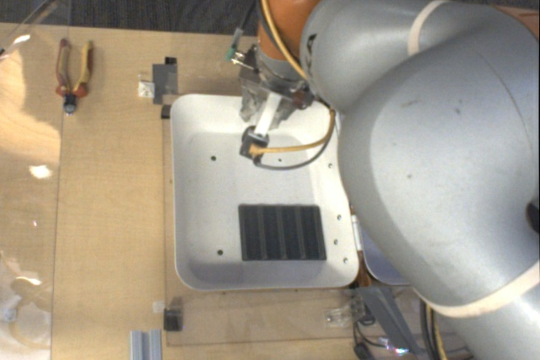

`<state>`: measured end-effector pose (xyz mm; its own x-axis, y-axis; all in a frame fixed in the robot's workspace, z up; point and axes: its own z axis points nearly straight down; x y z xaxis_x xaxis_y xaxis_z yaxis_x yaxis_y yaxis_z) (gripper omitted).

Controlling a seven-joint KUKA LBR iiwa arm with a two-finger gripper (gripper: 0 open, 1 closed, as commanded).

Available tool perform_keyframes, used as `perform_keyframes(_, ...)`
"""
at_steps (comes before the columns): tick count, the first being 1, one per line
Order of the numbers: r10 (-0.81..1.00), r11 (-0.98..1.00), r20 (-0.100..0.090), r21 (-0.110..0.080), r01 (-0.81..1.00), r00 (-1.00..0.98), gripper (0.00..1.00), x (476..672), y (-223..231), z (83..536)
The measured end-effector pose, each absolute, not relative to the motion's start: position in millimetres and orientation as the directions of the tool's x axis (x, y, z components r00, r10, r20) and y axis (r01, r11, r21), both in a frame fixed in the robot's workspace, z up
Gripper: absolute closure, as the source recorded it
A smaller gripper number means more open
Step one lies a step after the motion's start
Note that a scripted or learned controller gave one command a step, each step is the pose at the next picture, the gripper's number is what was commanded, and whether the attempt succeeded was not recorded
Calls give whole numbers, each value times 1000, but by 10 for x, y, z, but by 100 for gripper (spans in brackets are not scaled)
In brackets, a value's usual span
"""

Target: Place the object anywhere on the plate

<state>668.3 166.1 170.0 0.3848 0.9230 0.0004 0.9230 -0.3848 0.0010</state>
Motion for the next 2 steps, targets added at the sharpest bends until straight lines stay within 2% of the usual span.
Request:
perform_keyframes(1,632,-775,3,-1,632,775,100,6684,2164,2259)
perform_keyframes(2,252,-968,2,-2,252,968,100,6630,2337,1502)
